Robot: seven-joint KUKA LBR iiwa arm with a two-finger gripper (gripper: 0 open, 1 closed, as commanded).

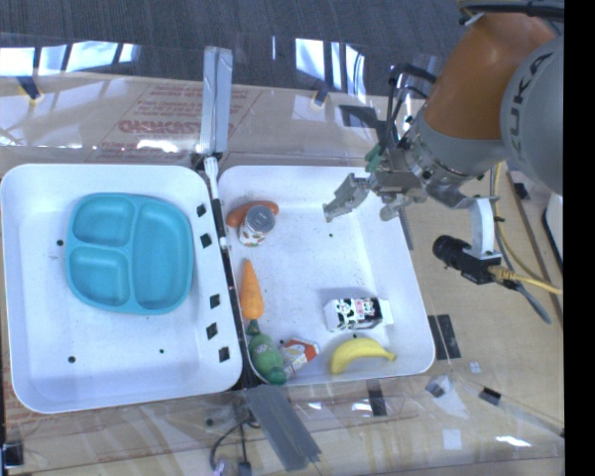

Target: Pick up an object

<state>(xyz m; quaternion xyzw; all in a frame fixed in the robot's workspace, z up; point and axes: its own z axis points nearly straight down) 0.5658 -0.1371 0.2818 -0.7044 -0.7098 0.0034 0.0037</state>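
Banana (361, 353) at rim — pincer (362, 198) high

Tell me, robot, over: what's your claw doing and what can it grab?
Claw open, nothing in it, above right bin. Nearest: can; carrot, banana further off. Nothing in the way.

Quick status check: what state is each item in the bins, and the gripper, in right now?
Blue divided plastic plate: flat in left bin, nothing on it.
Orange carrot: lying along right bin's left wall.
Yellow banana: lying near front edge.
Black-and-white milk carton: on its side.
Small round can: lying tipped.
Gripper: above right bin, holding nothing.
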